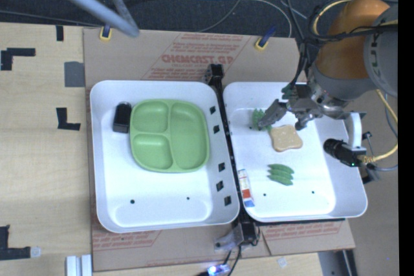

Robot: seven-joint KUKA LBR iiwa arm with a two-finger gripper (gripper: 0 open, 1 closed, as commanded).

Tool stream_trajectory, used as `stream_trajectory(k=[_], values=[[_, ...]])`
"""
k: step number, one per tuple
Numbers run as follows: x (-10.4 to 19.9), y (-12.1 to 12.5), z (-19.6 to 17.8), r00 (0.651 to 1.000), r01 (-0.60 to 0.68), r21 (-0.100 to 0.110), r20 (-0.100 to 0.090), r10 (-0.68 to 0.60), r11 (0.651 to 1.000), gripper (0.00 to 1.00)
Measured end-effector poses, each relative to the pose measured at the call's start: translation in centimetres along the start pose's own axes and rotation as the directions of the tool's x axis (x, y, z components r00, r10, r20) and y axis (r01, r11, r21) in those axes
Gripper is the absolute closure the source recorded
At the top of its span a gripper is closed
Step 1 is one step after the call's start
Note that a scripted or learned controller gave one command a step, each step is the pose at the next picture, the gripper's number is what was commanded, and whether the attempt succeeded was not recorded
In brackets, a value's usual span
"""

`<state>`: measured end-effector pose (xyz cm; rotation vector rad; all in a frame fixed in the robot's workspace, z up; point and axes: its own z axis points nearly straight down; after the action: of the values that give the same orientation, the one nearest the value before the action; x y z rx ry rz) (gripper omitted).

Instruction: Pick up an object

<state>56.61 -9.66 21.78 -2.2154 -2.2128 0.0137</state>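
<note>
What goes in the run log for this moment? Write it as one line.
arm over right bin | gripper low by green item | toast, pea pod loose | green plate in left bin

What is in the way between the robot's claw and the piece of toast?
Nothing visible blocks it. The gripper hangs over the right bin, just above the toast, with bare bin floor between them. A green leafy item lies beside the gripper's left fingertip, to the side of the toast, and the pea pod lies farther toward the front.
</note>
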Motion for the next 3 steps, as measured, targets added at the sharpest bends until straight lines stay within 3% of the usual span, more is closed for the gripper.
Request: stream_trajectory(k=[1, 3], values=[[0.0, 0.2, -0.6, 1.000, 0.003, -0.011, 0.001, -0.003, 1.000, 0.00], [-1.2, 0.1, 11.3, 1.000, 0.002, -0.005, 0.001, -0.002, 1.000, 0.00]])
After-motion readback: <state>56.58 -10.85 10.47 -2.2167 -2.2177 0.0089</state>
